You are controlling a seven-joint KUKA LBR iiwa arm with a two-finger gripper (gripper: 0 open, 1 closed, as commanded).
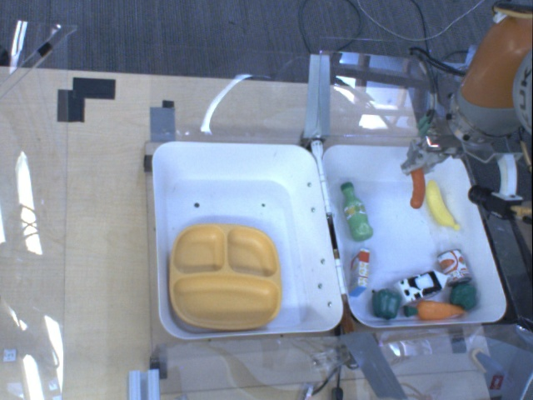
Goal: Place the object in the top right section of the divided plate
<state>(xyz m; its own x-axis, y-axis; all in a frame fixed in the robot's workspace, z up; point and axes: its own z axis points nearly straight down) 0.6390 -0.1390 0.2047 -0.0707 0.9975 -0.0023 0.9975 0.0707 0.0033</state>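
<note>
Plate [223,275] sat at lower left in the left bin [166,223], its top right section bare. Upper right, the jaws [419,164] hung just above the orange sausage [417,190]; I couldn't tell their gap or whether they held it. I judged a centred grip mattered, clear of the banana [442,206].

I see divided plate [225,275]: yellow plastic, smooth, a bit dull. White bin [175,190] under plate: plastic, smooth, soft shine. Bench [75,223] left of plate: pale wood look, matt. Clear sheet [33,207] on bench, further left of plate: shiny, bright glints. Green bottle [356,212] right of plate: glossy plastic. Yellow banana [441,207] further right: smooth plastic. Posts [317,98] above plate: grey metal, dull. Floor [208,15] beyond: dark, rough like carpet.
</note>
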